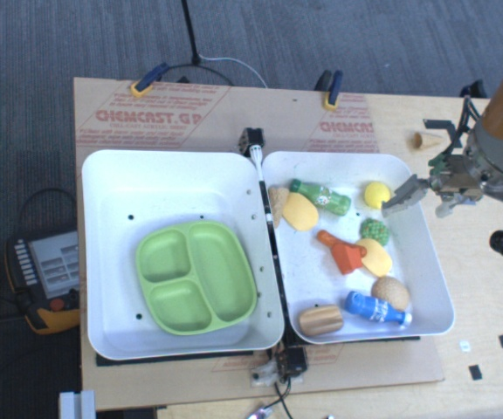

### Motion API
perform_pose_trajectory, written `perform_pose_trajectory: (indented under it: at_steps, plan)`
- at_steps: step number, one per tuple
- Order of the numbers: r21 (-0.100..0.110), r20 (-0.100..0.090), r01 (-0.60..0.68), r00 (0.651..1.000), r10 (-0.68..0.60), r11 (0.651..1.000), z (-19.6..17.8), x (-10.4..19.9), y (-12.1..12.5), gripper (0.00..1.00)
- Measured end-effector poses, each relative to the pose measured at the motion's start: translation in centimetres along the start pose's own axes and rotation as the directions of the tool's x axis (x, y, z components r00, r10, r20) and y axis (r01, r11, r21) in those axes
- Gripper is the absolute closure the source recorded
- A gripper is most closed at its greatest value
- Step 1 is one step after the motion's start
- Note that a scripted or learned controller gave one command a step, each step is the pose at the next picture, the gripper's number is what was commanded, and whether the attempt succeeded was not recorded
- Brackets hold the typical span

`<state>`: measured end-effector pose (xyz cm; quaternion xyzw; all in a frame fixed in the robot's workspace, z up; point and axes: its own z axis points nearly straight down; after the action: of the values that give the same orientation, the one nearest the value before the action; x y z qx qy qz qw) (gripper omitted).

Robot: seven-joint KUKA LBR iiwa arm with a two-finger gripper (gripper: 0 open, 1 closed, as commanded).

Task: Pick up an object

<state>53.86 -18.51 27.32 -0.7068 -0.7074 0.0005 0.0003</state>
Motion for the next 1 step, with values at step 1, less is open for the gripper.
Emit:
perform_pose_trajectory:
  at_steps: [1]
  plan:
    - [0.003,-0.001,-0.038,0.999,0.038,0.999,12.41,4.25,1.48,0.0]
